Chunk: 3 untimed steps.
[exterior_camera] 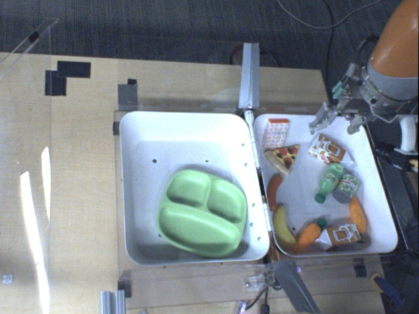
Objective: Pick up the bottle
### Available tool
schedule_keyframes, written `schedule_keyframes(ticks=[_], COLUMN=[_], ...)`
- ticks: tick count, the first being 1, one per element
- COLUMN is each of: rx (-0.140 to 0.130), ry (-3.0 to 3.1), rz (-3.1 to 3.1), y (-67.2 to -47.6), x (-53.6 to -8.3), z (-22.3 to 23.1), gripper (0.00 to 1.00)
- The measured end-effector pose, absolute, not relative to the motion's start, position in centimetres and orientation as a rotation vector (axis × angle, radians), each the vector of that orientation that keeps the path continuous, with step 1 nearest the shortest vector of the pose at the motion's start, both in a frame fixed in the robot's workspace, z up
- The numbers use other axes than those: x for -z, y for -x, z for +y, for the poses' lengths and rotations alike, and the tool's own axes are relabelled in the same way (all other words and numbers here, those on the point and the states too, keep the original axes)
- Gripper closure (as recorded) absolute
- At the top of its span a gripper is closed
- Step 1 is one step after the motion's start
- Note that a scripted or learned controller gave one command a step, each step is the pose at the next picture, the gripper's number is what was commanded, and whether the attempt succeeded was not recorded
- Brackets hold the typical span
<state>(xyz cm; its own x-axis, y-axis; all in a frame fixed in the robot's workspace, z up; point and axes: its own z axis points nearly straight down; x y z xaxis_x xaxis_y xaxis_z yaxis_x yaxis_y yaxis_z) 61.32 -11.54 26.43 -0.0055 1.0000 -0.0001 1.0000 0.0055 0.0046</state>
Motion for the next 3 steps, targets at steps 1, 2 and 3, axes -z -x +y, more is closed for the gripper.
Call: schedule_keyframes(ticks=[1,2,3], rx=[-0.008,-0.004,-0.013], ry=[-2.569,-2.488,-2.592], rz=[1.8,1.915,1.763], y=[-66.0,-62.4,-57.8], x=[-28.5,-19.1,-12.8], z=[-10.2,-11.5,-17.1], gripper=[0.0,0.0,0.0])
